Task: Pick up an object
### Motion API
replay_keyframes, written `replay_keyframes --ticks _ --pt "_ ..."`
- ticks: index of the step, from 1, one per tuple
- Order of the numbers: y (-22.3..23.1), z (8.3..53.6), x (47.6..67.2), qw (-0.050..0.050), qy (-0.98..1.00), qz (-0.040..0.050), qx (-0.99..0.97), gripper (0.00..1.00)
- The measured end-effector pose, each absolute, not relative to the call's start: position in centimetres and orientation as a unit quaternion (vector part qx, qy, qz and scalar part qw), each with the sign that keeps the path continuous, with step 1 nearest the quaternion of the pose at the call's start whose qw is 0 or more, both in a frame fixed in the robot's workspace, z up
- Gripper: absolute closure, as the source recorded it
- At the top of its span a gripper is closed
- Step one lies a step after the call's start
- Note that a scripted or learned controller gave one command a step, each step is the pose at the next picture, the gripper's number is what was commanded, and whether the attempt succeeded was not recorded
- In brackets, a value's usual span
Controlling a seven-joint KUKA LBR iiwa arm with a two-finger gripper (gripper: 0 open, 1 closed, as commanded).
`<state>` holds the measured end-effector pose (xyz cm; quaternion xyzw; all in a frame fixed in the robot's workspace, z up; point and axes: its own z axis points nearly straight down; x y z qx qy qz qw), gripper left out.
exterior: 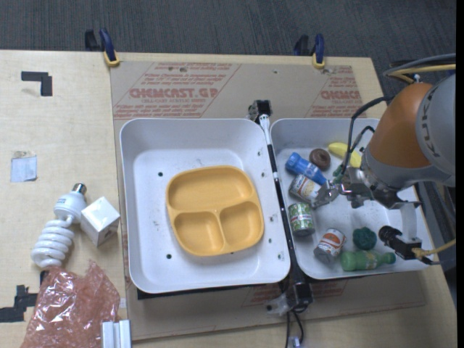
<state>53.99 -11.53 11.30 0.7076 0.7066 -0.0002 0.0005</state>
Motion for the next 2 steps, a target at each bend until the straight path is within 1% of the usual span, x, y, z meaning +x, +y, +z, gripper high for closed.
replay_keyframes --ticks 1,2 --pt "-10.71 9.41 48.53 0.007 0.705 -0.0003 0.71 0.0" --pt "-10.51 10.32 48.6 0.004 0.705 0.0007 0.709 1.0"
